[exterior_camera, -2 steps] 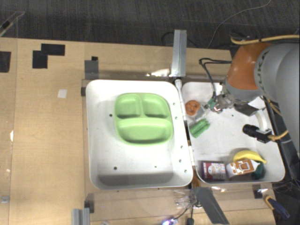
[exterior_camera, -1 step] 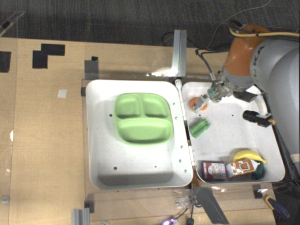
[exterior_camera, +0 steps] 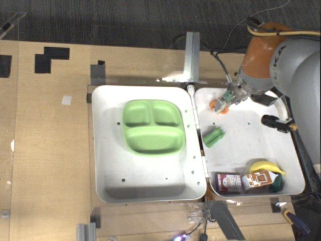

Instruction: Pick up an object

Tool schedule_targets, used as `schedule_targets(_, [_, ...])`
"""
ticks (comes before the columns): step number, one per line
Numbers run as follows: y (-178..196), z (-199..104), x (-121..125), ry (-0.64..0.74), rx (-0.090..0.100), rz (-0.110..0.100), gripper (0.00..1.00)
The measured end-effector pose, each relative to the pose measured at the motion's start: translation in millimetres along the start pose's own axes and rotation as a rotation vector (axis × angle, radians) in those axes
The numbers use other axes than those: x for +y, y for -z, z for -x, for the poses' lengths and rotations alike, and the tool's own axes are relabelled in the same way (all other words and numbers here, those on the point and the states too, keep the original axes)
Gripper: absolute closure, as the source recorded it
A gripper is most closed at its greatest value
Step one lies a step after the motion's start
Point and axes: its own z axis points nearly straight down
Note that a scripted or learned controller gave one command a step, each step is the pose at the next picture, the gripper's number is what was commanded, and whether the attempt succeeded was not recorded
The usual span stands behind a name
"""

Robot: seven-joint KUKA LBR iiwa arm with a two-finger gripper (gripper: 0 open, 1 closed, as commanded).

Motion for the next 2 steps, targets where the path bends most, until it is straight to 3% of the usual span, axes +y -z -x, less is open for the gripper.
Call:
schedule_targets(1, [-7, 7, -33, -0.111, -0.006, 0.015, 1.0])
schedule_targets(2, [85, -72, 12, -0.168, 0.002, 0.004, 1.0])
